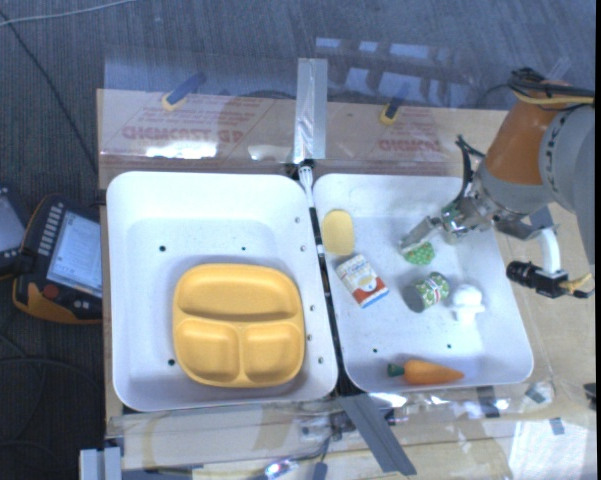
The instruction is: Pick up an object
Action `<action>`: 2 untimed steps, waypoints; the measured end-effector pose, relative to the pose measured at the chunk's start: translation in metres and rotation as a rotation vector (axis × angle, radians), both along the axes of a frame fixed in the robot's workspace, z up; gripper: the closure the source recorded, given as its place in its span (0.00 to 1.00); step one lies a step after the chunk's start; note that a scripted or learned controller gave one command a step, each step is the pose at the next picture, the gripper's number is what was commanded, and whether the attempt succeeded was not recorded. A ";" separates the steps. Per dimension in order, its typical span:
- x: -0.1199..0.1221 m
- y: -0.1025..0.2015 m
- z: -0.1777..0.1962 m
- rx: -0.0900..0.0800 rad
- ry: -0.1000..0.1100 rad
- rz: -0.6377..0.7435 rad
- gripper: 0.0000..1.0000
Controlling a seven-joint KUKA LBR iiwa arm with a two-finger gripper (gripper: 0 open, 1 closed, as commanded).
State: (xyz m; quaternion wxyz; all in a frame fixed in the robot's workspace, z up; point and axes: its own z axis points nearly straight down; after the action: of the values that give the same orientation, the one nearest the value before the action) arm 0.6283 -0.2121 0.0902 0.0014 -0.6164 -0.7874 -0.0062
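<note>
Green object point(419, 253) in the right bin point(510, 353), directly beneath my claw point(427, 232). Neighbours I see: green-and-white can point(431, 290) and white object point(467, 302) just below; red-and-white carton point(361, 280) and yellow piece point(338, 232) to the left; carrot point(427, 372) near the front wall. Left bin point(140, 208) carries a yellow divided tray point(239, 322). I cannot tell the claw's opening; the green object's shape is blurred.

The yellow tray point(240, 323) looks smooth, matt plastic (the white bins point(140, 268) glossier), over rough grey carpet point(60, 98).
</note>
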 end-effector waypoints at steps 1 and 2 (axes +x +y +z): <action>-0.027 0.022 0.000 -0.015 -0.002 0.015 0.00; -0.026 0.023 0.009 -0.012 -0.003 0.015 1.00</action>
State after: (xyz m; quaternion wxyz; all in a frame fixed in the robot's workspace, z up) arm 0.6020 -0.1887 0.0988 -0.0035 -0.6104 -0.7921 -0.0027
